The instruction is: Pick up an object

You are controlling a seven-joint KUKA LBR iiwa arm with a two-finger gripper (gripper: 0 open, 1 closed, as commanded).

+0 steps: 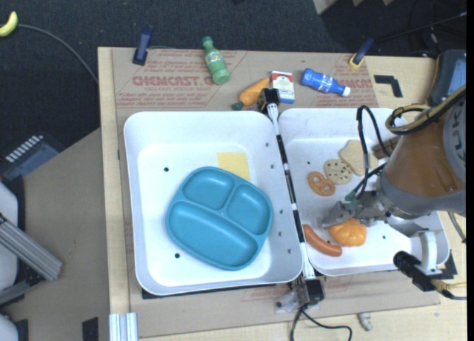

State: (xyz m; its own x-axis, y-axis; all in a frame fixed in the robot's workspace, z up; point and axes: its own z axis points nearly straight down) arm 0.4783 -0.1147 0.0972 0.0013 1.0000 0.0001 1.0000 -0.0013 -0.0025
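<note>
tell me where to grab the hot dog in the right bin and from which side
Grip the hot dog across its narrow middle, coming straight down from above. It lies flat and slanted near the right bin's front-left corner, so the fingers should straddle its long axis. The orange fruit touches its right end and the gripper hovers just above, so the middle looks safest.

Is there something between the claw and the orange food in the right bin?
Nothing visible is in the way. The claw sits right at the top left edge of the orange food in the right bin. The sausage lies beside it on the left, and the pretzel is farther up.
</note>
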